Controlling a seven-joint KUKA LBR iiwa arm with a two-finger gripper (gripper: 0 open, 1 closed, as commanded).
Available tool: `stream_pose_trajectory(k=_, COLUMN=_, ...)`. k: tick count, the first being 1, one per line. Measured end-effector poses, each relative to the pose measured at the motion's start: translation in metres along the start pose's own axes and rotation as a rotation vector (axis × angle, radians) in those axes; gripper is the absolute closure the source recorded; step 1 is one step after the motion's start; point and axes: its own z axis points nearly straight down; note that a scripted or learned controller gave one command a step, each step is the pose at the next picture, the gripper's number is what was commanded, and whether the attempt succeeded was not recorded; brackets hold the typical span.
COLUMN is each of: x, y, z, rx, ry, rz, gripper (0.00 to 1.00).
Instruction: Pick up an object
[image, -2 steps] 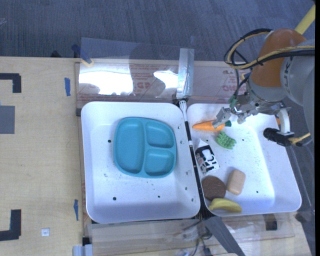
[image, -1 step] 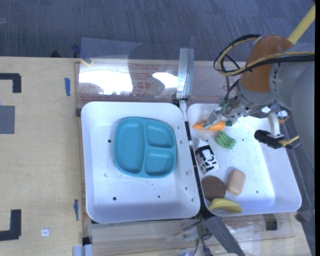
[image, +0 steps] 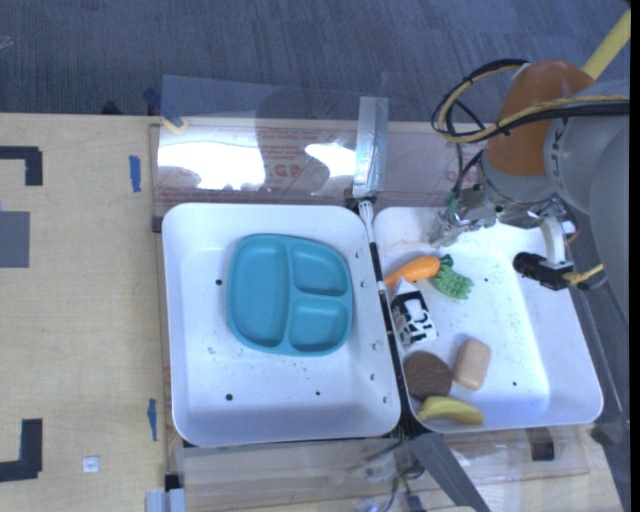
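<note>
The right bin (image: 530, 350) holds several toy foods along its left side. An orange carrot (image: 413, 269) with a green leafy top (image: 452, 282) lies near the bin's far left corner. Below it stand a black-and-white block (image: 413, 318), a round brown cookie (image: 428, 374), a tan bread piece (image: 472, 362) and a yellow banana (image: 450, 409) at the front rim. My gripper (image: 456, 220) hangs over the far edge of the right bin, just above and to the right of the carrot, apart from it. Nothing shows between it and the carrot.
The left bin (image: 190, 330) carries a blue divided plate (image: 290, 295). A metal divider post (image: 370, 150) rises behind the bins. The arm's grey body and orange band (image: 535, 110) fill the upper right. A black fitting (image: 540, 268) juts over the right bin's right side.
</note>
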Motion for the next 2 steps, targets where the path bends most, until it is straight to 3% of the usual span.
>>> stream_pose_trajectory(k=1, x=0.007, y=-0.011, z=0.027, rx=0.014, ry=0.008, rz=-0.160, gripper=1.00)
stream_pose_trajectory(k=2, x=0.017, y=-0.062, z=0.024, rx=0.010, ry=0.007, rz=-0.425, gripper=1.00)
